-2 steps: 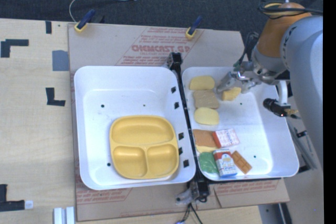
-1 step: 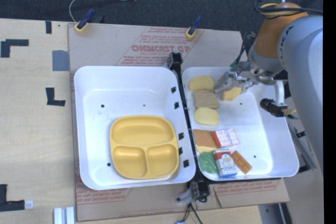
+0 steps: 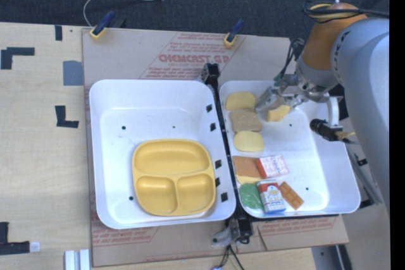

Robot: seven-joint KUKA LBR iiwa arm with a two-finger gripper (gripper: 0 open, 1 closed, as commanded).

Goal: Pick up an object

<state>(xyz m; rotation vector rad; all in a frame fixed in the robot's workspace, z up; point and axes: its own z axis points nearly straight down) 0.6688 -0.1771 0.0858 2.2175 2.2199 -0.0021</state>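
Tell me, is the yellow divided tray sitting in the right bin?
No, the yellow divided tray lies in the left bin.

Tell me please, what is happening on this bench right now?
A grey robot arm with an orange band reaches in from the right over the right bin. Its gripper is low at the back of that bin, beside a small yellow piece; whether it holds the piece is unclear. Toy foods lie along the bin's left side, with small cartons near the front. The left bin contains a yellow divided tray.
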